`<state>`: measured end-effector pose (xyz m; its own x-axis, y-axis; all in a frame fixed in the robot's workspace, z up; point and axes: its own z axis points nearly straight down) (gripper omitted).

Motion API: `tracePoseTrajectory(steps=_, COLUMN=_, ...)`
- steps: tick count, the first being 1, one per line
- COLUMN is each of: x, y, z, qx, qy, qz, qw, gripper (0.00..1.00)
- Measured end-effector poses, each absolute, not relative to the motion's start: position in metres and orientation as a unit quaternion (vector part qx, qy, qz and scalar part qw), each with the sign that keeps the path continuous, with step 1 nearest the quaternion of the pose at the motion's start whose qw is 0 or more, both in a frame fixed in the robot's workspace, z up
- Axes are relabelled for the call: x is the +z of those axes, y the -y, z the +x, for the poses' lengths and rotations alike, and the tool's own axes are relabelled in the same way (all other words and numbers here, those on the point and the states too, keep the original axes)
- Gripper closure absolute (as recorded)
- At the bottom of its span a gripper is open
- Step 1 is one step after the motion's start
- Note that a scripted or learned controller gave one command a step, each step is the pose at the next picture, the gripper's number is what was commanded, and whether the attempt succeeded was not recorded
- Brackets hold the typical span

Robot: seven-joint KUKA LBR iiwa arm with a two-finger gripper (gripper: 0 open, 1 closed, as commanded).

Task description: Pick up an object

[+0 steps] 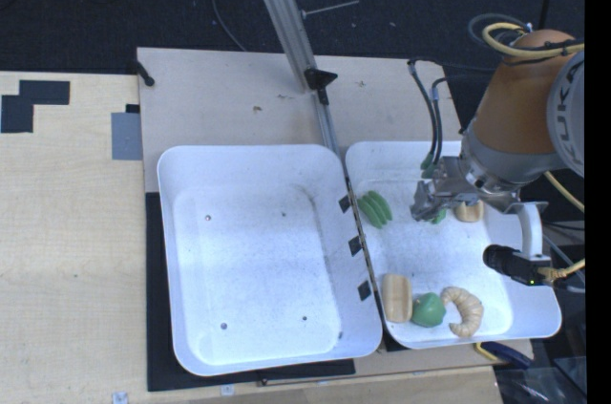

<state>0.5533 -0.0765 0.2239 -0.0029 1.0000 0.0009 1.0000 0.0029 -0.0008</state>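
Note:
My gripper point(428, 207) hangs low over the upper middle of the right bin point(535, 316), below the grey arm with its orange band point(523, 101). A small green piece point(438, 217) shows right under the gripper, and I cannot tell whether it is held. A tan round object point(468, 212) lies just right of it. A green ribbed object point(374, 208) lies to the gripper's left, near the divider. Along the bin's front lie a tan block point(397, 297), a green rounded object point(429, 309) and a curved tan croissant-shaped piece point(464, 310).
The left bin point(181, 173) stands beside the right one, their rims meeting at the black clips point(353, 244). A slanted aluminium bar point(291, 30) rises behind the bins. Cables point(431, 120) hang by the arm, and a black fitting point(511, 264) sticks out at the right.

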Motion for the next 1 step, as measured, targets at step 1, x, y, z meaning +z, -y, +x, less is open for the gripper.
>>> tracePoseTrajectory(steps=1, x=0.2162, y=0.0257, z=0.5649, qx=0.0002, qy=0.708, qz=-0.706, qw=0.001, gripper=1.00)
